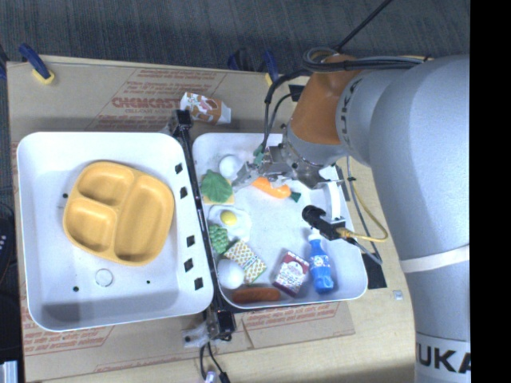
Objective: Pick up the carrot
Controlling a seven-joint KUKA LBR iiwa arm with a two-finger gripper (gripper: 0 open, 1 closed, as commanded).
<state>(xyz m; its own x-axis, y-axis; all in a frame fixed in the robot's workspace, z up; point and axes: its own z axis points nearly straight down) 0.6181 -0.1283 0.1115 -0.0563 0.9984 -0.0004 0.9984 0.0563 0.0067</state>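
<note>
The carrot (272,187) lies in the right bin (351,282), toward that bin's twelve o'clock end, orange with a small green tip at its three o'clock side. The tool (275,164) hangs just above it at about twelve o'clock, at the end of the grey arm (399,126) with its orange band (319,106); how far the tool is open cannot be told from this slant, and the carrot rests on the bin floor just beside it rather than visibly in its grasp. At nine o'clock from the carrot sit a green leafy vegetable (215,187) and, nearer the bin's top corner, a white egg (228,165). Toward six o'clock lie a fried egg (229,219), a checkered packet (244,259), a red box (291,273), a blue bottle (321,266) and a sausage (255,294) along the bottom rim. The left bin (40,294) holds a yellow divided plate (118,211). On the worktop (96,86), at twelve o'clock from the gap between the bins, lies a small carton (205,108).
</note>
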